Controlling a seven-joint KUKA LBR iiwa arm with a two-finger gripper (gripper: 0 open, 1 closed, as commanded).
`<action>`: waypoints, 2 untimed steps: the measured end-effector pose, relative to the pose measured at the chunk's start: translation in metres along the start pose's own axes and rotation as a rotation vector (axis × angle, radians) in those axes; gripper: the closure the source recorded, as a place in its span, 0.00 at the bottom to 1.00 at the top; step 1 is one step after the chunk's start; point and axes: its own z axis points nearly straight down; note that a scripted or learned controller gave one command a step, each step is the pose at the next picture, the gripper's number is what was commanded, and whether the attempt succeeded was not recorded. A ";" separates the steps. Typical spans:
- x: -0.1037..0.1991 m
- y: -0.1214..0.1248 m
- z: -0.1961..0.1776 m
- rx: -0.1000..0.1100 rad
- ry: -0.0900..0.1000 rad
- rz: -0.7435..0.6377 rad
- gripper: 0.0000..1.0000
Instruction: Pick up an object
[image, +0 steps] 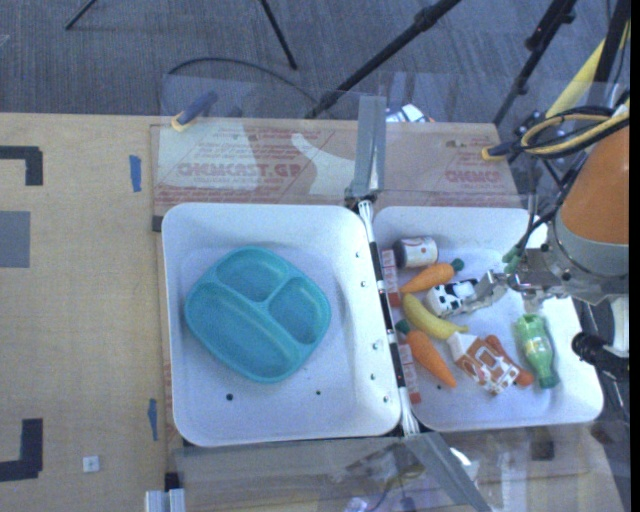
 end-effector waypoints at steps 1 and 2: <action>0.017 0.050 0.098 0.000 0.000 0.124 0.00; 0.015 0.049 0.088 0.001 0.001 0.131 1.00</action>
